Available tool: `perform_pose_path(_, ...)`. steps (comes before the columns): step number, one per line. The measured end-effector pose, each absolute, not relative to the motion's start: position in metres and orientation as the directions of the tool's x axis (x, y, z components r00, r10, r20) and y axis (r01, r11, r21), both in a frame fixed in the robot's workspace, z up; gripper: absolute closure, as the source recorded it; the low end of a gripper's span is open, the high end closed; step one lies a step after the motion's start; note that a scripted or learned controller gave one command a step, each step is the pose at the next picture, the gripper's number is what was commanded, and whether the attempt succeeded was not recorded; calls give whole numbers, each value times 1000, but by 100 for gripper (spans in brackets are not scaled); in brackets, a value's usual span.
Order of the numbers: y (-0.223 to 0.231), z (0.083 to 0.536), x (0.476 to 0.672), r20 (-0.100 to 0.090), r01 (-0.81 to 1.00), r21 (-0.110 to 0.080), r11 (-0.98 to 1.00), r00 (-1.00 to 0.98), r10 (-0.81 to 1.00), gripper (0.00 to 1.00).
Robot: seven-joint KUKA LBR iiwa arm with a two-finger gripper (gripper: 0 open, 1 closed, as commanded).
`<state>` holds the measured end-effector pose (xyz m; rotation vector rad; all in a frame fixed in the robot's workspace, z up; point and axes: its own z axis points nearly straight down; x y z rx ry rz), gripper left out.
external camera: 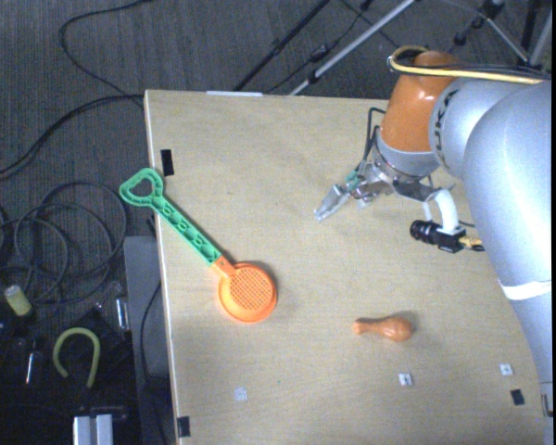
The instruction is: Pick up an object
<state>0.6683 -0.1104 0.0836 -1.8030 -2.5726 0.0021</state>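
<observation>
Now the gripper (326,209) hangs over bare counter (259,137) in the upper right of the frame, fingers apparently released, gripping nothing. Risk: a straight descent closes on bare wood, well apart from both objects. The strainer (204,247) lies centre-left, long axis diagonal, green handle pointing upper left. The orange drumstick-shaped toy (385,327) lies lower right, axis near horizontal.

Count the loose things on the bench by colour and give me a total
Green and orange: 1, the strainer, green handle with an orange mesh head
All orange: 1, the small pear-shaped piece
Total: 2

Both lie flat on the bench, apart from each other. The hand hangs above bare board, touching neither.
</observation>
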Motion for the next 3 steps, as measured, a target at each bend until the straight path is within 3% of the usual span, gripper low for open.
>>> perform_pose_path(1, -110, 84, 668, -1, 940, -1, 341, -341, 940, 0)
perform_pose_path(2, -110, 93, 668, 0, 940, -1, 341, -341, 940, 100)
perform_pose_path(3, -110, 93, 668, 0, 940, -1, 341, -341, 940, 0)
